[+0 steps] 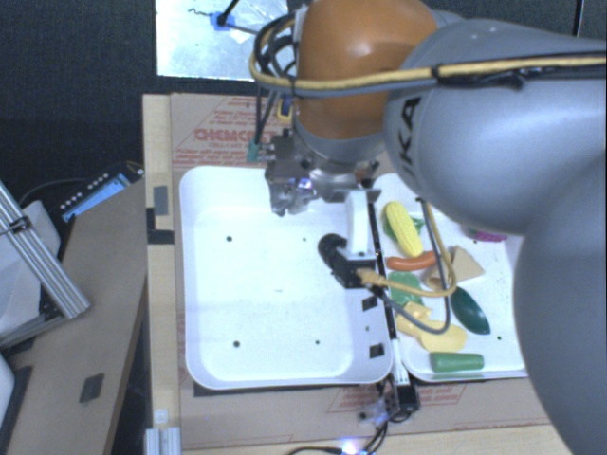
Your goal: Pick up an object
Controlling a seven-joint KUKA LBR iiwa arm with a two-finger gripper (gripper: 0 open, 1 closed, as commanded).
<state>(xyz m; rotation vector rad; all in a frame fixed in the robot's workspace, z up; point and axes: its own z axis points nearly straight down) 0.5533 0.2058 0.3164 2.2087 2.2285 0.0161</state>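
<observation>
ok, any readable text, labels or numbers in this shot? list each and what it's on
"CHEMC…": red print on the brown cardboard sheet under the two white bins; the rest of that word is hidden behind the arm.
Smaller red lines beneath it and along the cardboard's near edge: too blurred to read.
"K", a large dark letter on the grey robot arm link: part of a longer marking that is cut off.
Blue scribble on the silvery sheet: not legible.

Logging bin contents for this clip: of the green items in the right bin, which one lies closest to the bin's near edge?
The light green cylindrical piece, lying flat beside the right bin's front rim. The dark green oval piece sits farther back.
</observation>
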